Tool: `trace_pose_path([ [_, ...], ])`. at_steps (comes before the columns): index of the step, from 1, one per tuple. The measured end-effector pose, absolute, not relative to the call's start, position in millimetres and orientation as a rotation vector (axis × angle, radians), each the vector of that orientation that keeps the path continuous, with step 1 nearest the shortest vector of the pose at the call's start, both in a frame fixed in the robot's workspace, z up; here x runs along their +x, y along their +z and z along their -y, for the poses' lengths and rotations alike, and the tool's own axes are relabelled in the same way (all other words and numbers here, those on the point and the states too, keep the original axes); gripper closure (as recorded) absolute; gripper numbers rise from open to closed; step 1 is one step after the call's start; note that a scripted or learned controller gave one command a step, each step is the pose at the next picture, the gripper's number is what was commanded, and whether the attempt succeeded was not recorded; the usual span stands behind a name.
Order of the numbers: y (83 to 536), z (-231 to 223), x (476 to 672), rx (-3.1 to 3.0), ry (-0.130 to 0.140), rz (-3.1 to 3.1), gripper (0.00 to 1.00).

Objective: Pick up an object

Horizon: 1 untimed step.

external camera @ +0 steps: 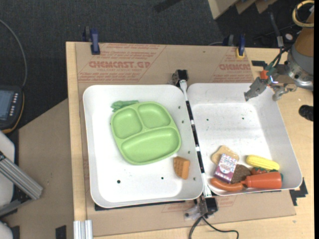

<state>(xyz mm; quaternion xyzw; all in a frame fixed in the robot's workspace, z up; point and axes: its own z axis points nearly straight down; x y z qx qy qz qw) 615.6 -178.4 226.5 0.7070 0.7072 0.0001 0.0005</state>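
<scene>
- A green divided plate [145, 132], with two small compartments above one long one, is lying flat in the left bin, turned slightly askew.
- A small green leafy piece [123, 104] is lying at the plate's upper left rim, touching it.
- An orange-brown wedge [182, 167] is lying just beside the plate's lower right corner.
- A heap of toy food is resting in the right bin's near corner: a tan cracker [222, 153], a purple-and-white packet [227, 167] propped against it, a dark brown piece [241, 173], a yellow corn cob [262, 162], an orange carrot [263, 181] and a reddish sausage [227, 185], all touching.
</scene>
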Motion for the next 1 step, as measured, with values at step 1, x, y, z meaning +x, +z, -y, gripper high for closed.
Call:
trace_pose_path([
  [1,95.0,217.3,594.9,2.217,0.005,-2.226,0.0],
])
